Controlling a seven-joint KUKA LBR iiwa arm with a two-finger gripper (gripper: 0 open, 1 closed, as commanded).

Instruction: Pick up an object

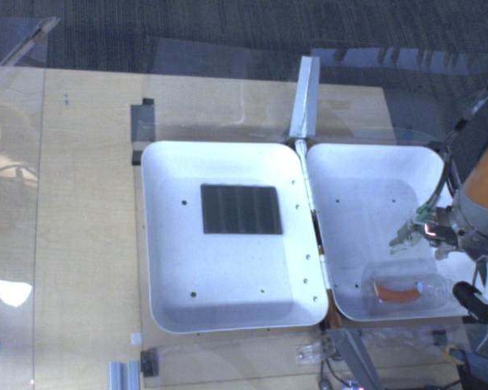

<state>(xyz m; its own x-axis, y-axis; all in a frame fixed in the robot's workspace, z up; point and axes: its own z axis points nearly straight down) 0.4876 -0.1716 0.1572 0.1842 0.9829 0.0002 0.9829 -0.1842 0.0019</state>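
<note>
**Pick-up: not yet made**

Near: clear bottle (405, 290) with orange contents, lying in the right bin (366, 169), ungripped. Just beyond: gripper (408, 236) over it; finger spread cannot be told. Far: left bin (167, 218), dark grate (240, 210).

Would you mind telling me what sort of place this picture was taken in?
Most likely a robotics lab's bin-picking bench: two shallow white bins, the left bin and the right bin, sit on a wooden bench, with a clear orange-filled object and the arm's gripper.
</note>
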